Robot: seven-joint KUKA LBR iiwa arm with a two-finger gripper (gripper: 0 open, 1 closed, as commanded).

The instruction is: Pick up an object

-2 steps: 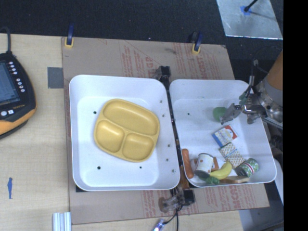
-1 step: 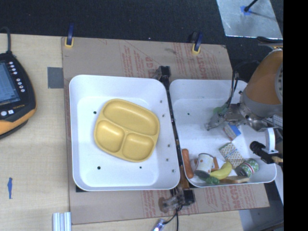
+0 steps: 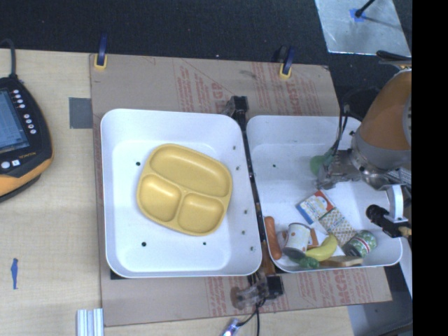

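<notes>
Claw sits low in right bin, touching a green object; finger state cannot be told. Other items (packet, can, banana) lie just below claw. Yellow tray well to its left, in left bin.

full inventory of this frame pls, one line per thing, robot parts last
left bin: 1, white, left half of the brown board
divided tray: 1, yellow, three compartments, middle of left bin
right bin: 1, white, right of the left bin
green object: 1, green, upper right bin beside the claw, type unclear
small packet: 1, blue, white and red, middle of right bin
patterned packet: 1, pale, just right of small packet
carrot: 1, orange, right bin's near-left edge
cup: 1, white, near edge beside carrot
banana: 1, yellow, near edge
can: 1, green label, near-right corner
clamps: 2, blue and yellow, board's far edge
teach pendant: 1, black and orange, far left
arm: 1, grey and orange, right side
claw: 1, grey, low in right bin
</notes>
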